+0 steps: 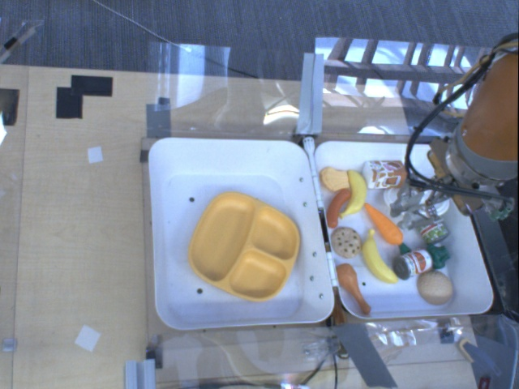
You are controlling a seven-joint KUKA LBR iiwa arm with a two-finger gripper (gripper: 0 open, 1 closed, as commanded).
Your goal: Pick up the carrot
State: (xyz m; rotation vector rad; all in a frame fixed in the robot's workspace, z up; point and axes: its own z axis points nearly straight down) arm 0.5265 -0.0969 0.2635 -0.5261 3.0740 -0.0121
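Note:
The orange carrot (383, 223) lies slantwise in the middle of the right bin (483, 298), between two bananas. My gripper (412, 210) hangs just to the carrot's right, a little above the bin floor, its metal fingers pointing left toward the carrot. Nothing shows between the fingers. The arm's orange band and grey wrist fill the upper right corner above it.
Around the carrot lie a banana (354, 193), a second banana (378, 259), a cookie (346, 241), a chicken leg (353, 286), a sausage (337, 207), a bread piece (332, 177), cans (415, 262) and a brown egg (435, 287). The left bin (174, 168) holds a yellow divided plate (243, 244).

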